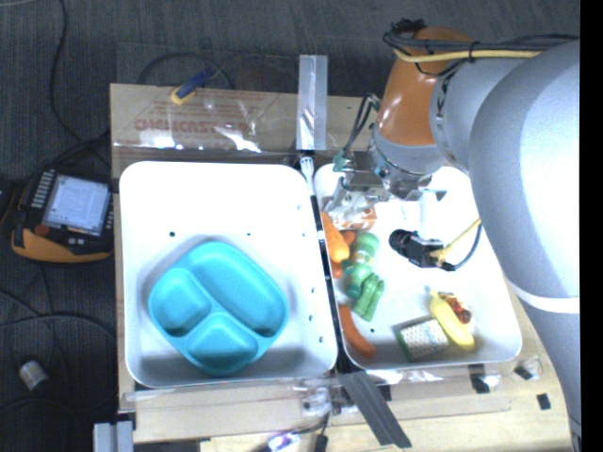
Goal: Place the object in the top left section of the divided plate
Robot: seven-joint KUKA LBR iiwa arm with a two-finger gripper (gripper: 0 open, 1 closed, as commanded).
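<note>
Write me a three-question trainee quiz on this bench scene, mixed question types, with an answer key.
1. True or false: the blue divided plate lies in the left bin.
2. Which lies nearest the right bin's front right corner? A) yellow banana B) green bottle C) orange carrot
3. Fill in: the gripper is above the ___ bin.

Key: 1 true; 2 A; 3 right.
</note>
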